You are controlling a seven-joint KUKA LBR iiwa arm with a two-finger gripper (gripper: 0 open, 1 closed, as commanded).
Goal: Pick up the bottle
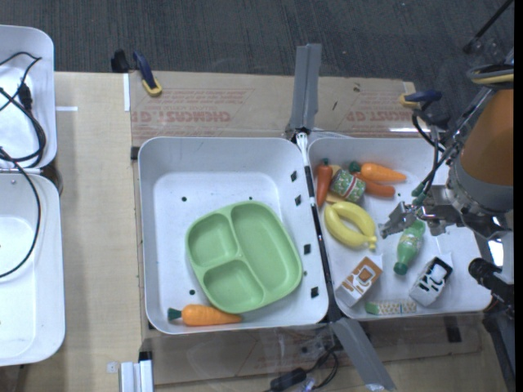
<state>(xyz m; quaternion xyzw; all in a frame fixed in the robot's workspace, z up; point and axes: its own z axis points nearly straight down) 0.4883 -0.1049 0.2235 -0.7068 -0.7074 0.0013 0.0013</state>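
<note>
- A pale wooden bench (90, 219) carries two shallow white bins side by side, with dark floor along the top of the frame.
- The left bin (155, 219) holds a green three-compartment plate (243, 256) and an orange toy carrot (204, 315) at its lower edge.
- The right bin (384, 141) holds a small green plastic bottle (408, 249), lying tilted right of centre, near a yellow banana (350, 223).
- The metal two-finger gripper (402, 219) sits just above the bottle's upper end; whether its fingers are parted or closed cannot be told.

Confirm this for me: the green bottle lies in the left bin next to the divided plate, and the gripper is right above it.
One thing is wrong: the green bottle lies in the right bin, not the left. The camera view shows it there, between the banana and a small black-and-white carton. The divided plate sits in the left bin. The gripper is indeed right above the bottle.
</note>
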